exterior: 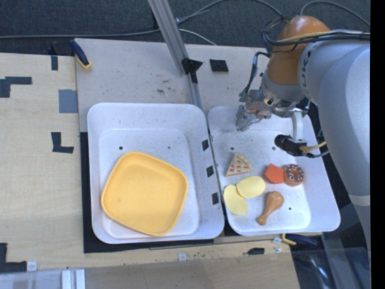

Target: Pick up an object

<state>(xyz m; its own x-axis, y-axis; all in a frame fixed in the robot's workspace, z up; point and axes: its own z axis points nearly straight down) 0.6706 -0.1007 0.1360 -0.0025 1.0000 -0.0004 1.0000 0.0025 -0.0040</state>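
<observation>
My gripper (245,121) hangs over the far left corner of the right bin (319,220), pointing down and left, with no object seen between its fingers. In that bin lie a pizza-slice toy (239,164), two pale yellow chip-like pieces (250,187) (234,200), a drumstick (270,206), an orange block (274,173) and a small sprinkled donut (294,174). These toys sit nearer the camera than the gripper, apart from it. A yellow square plate (144,192) lies in the left bin (108,118).
A slanted metal pole (174,38) rises behind the bins, close to the gripper's left. Black cables (295,143) loop beside the wrist over the right bin. Tape marks dot the bench at the left.
</observation>
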